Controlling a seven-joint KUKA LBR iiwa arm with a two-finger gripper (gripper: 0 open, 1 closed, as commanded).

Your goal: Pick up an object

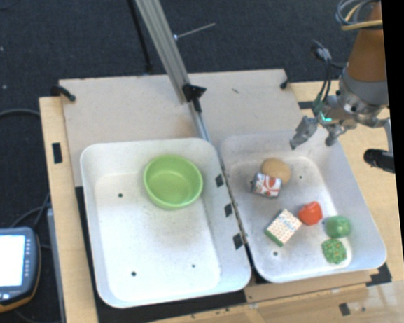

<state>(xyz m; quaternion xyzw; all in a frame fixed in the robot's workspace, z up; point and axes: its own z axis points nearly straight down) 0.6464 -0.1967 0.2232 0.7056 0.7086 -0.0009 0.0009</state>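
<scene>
End effector (319, 133) with fingers spread, nothing between them, above the right bin's (356, 196) far edge.

The left bin (120, 270) is occupied only by a green bowl (173, 181) near its back. The right bin (361, 213) is crowded: objects cluster at centre and front corner, seemingly with narrow gaps. A slanted metal pole (167, 48) is set behind.

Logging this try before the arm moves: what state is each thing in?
gripper: open, holding nothing, above the right bin's far edge
green bowl: upright in left bin
tan ball: touching the red-and-white packet
checkered box: lying flat, beside the red piece
</scene>
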